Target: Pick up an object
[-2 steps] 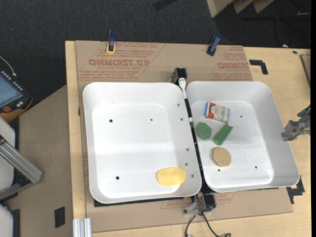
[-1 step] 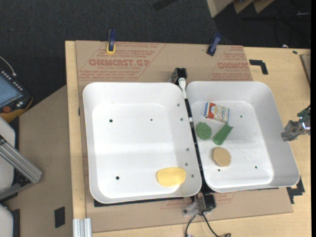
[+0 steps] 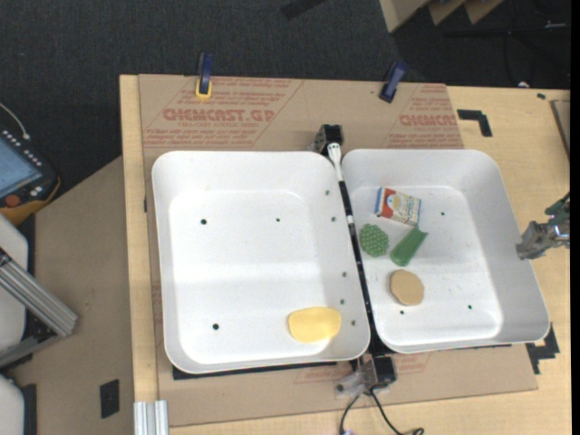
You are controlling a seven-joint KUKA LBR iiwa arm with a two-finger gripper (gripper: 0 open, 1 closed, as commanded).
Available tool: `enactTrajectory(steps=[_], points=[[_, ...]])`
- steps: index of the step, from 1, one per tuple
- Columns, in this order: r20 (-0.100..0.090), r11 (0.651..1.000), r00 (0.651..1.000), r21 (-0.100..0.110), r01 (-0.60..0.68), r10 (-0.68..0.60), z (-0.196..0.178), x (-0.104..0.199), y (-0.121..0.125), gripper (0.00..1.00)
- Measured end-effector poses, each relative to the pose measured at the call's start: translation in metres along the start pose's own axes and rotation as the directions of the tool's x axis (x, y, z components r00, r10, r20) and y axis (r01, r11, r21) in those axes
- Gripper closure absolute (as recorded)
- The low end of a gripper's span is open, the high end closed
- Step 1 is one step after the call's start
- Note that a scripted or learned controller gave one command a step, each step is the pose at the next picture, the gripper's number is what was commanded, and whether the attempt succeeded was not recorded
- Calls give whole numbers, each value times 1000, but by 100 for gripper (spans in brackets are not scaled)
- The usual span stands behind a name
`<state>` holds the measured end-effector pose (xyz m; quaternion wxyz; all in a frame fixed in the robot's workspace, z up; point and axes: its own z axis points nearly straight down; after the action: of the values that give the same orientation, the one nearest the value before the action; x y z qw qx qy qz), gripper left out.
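Objects for picking lie in both white bins on the worktop [image 3: 272,98]. In the right bin [image 3: 471,175] four things sit close together near its left wall: a small white carton with red and blue print [image 3: 398,207] toward the back, a round green textured piece [image 3: 373,239] just in front of it, a green oblong block [image 3: 409,246] lying at a slant right beside that round piece, and a tan disc [image 3: 407,287] nearer the front. In the left bin [image 3: 181,243] a single yellow oval piece [image 3: 314,324] rests near the front right corner, close to the wall that divides the two bins.

At the right edge of the camera view, the grey metal end of the arm, the jaws [image 3: 546,234], shows partly, level with the right bin's right rim and roughly in line with the green block. It is well apart from the cluster of four things, with a bare stretch of bin floor between them, and farthest from the yellow piece in the other bin. Too little of it shows to tell how it is set. Nothing can be seen held in it; every object lies flat on a bin floor.
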<state>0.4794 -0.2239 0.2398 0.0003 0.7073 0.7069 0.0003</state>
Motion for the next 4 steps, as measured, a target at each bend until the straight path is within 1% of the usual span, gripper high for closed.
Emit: enactTrajectory(steps=[1, 2, 3, 4], points=[[2, 1000, 1000, -3, 5, -5, 7, 11, 49, 100], [5, 1000, 1000, -7, -2, 2, -69, -2, -1, 100], [4, 1000, 1000, -8, 4, -4, -118, 22, 1, 100], [-2, 1000, 1000, 1, 7, -7, -113, 81, 1, 100]])
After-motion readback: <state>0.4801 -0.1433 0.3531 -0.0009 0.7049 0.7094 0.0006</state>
